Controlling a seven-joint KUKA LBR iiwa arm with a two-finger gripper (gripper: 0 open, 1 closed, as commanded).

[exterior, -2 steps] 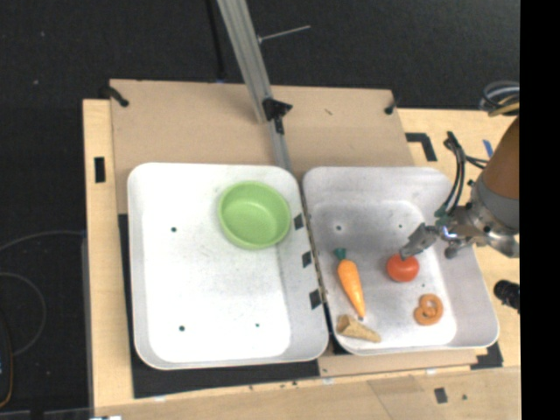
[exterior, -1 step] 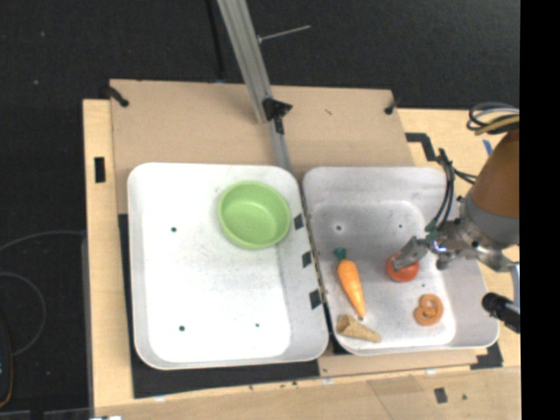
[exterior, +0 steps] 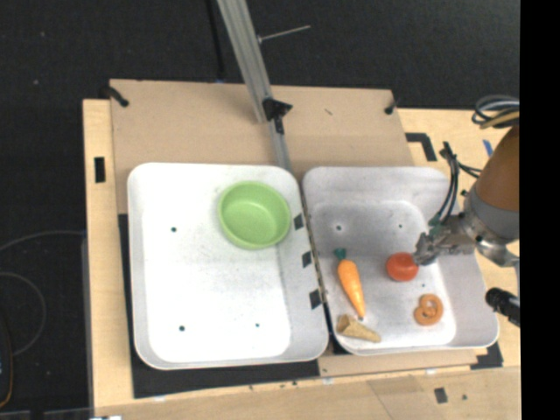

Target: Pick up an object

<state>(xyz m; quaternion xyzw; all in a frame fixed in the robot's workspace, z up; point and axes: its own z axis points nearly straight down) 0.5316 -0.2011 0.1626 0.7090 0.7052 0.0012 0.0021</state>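
The right bin [exterior: 376,191] holds a red tomato-like ball [exterior: 402,268], an orange carrot [exterior: 351,286], a small orange ring-shaped piece [exterior: 429,310] and a tan wedge [exterior: 358,328] near its front edge. My gripper [exterior: 429,248] comes in from the right and hangs low over the bin, just right of the red ball and touching or nearly touching it. Nothing shows between its fingers. The left bin [exterior: 175,322] holds a green bowl [exterior: 255,215] at its back right corner.
A grey metal pole [exterior: 249,55] slants from the top of the view down to the gap between the bins. Brown board [exterior: 192,121] lies behind the bins. Cables [exterior: 455,182] hang from the arm over the right bin's far right corner.
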